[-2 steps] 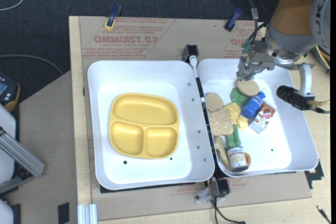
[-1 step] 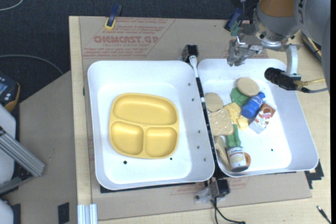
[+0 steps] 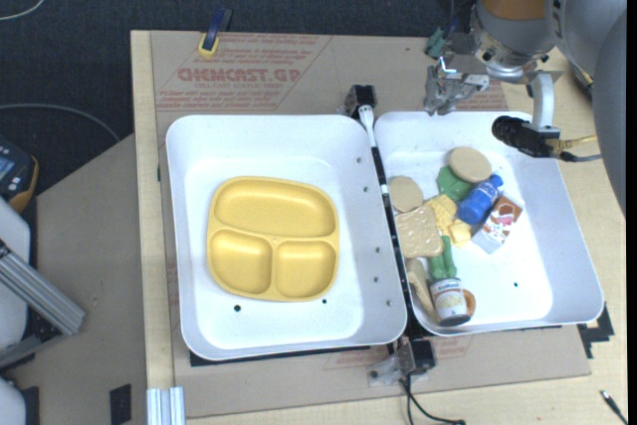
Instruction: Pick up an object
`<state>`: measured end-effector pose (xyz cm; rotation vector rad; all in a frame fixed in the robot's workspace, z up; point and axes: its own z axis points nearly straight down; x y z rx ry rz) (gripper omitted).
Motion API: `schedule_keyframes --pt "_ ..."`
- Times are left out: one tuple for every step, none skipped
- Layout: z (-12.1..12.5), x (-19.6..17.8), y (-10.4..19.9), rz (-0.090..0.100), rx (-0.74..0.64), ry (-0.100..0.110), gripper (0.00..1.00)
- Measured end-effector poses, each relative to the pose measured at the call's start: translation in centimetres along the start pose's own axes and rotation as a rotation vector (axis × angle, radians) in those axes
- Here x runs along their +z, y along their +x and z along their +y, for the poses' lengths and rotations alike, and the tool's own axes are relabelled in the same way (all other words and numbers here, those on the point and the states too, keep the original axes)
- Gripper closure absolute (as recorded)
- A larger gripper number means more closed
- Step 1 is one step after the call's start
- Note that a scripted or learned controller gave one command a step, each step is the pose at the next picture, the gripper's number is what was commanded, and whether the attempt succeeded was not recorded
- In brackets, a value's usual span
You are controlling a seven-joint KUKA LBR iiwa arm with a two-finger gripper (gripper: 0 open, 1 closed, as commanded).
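Jaws of gripper (image 3: 445, 98) too small to read above right bin (image 3: 557, 244).

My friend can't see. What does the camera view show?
A robot gripper hangs above the top edge of the right white bin, which holds a pile of small toy foods. The left bin holds a yellow divided tray.

Brown bench (image 3: 249, 75) bears left bin (image 3: 189, 214), right bin (image 3: 557, 254), touching.
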<state>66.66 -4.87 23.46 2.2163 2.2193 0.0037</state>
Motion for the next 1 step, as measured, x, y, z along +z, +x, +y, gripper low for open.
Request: schedule_keyframes --pt "0.62 0.65 -0.15 0.0 0.0 0.001 1.0"
